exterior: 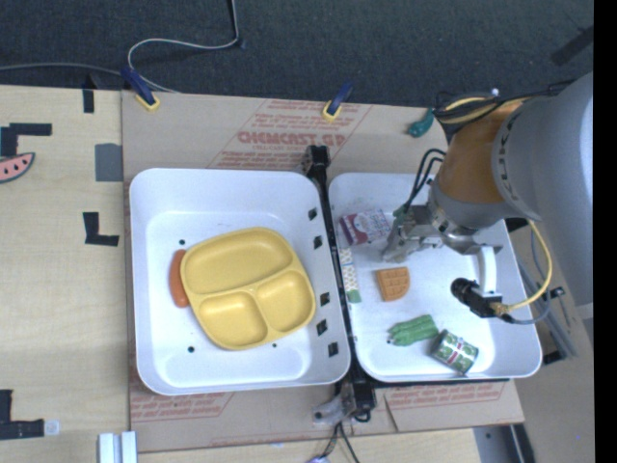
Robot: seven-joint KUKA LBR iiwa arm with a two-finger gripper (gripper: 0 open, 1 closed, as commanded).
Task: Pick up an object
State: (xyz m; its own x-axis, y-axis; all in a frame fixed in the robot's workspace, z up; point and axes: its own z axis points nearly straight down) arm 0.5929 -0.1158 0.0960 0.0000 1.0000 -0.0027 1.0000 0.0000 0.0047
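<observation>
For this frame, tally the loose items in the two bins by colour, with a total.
Yellow: 1, the divided tray in the left bin.
Orange: 2, the piece tucked beside the tray and the waffle-like square in the right bin.
Green: 2, the pickle-like toy and the can.
Red and white: 1, the packet.
Total: 6
</observation>
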